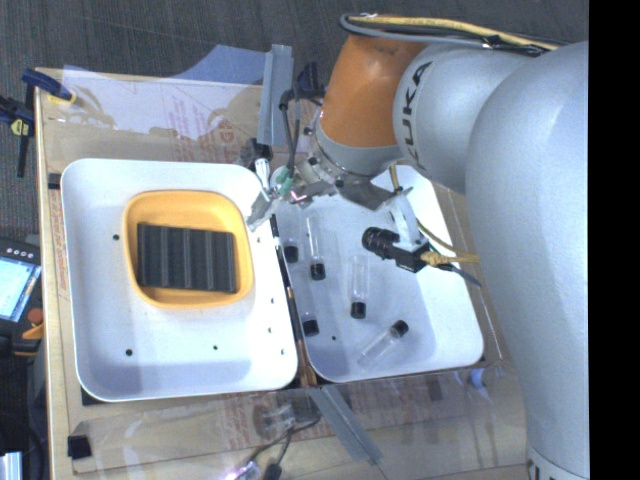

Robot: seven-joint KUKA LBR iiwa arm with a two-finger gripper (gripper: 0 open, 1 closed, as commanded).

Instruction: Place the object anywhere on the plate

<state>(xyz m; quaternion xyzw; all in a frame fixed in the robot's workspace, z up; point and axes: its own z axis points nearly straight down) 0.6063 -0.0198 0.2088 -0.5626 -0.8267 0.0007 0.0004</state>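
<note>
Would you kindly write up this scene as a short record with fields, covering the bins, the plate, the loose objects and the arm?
left bin: shallow white bin, holds the plate
plate: yellow rounded-square plate with a dark ribbed centre
right bin: shallow white bin, holds the vials
objects: several clear plastic vials with black caps, loose in the right bin, none on the plate
arm: grey arm with orange band, over the right bin's far end
tool: near the divide between the bins, fingers unclear

A yellow plate [187, 211] with a dark ribbed centre lies flat in the left bin [160, 368].
</note>
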